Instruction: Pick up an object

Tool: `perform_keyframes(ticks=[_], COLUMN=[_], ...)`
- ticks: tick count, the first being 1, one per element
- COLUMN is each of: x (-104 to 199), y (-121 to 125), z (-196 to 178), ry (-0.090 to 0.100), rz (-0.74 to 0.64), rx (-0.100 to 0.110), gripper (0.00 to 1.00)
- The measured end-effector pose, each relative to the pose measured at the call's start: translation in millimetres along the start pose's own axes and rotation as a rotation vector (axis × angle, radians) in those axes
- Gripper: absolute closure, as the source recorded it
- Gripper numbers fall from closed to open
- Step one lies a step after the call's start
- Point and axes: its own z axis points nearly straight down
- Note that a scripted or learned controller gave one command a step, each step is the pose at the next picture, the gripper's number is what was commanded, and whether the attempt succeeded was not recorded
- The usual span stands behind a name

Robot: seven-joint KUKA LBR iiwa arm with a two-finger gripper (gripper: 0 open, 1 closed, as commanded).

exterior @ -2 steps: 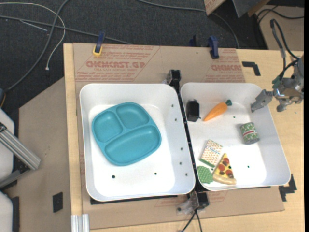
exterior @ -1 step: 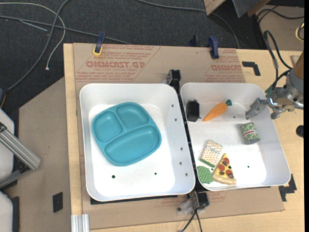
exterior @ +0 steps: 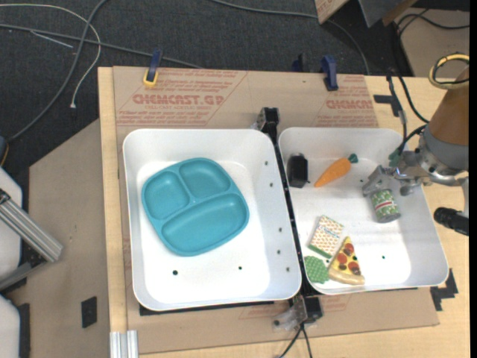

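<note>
In the right bin (exterior: 417,271), the gripper (exterior: 389,182) is low over the far right part, reaching in from the right on the grey arm with its orange band. A small green can (exterior: 386,205) lies directly under and against the gripper. An orange toy carrot (exterior: 333,171) rests to the gripper's left. A small black block (exterior: 298,169) sits by the bin's left wall. Nearer the front lie a patterned little box (exterior: 326,236), a toy pizza slice (exterior: 347,262) and a green piece (exterior: 317,269).
The left bin (exterior: 141,274) holds a blue divided plate (exterior: 195,205). Both bins sit on a cardboard sheet (exterior: 216,99) held by blue clamps (exterior: 154,66). Cables run along the right side of the bench near the arm.
</note>
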Motion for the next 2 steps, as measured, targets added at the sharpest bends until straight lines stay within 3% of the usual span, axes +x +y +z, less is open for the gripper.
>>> perform_keyframes(ticks=[1,2], x=[2,1], y=[0,1], z=[40,26], ry=[0.002,-0.002], rz=[0.000,0.000], rx=[-0.001,-0.007], gripper=[0.00,1.00])
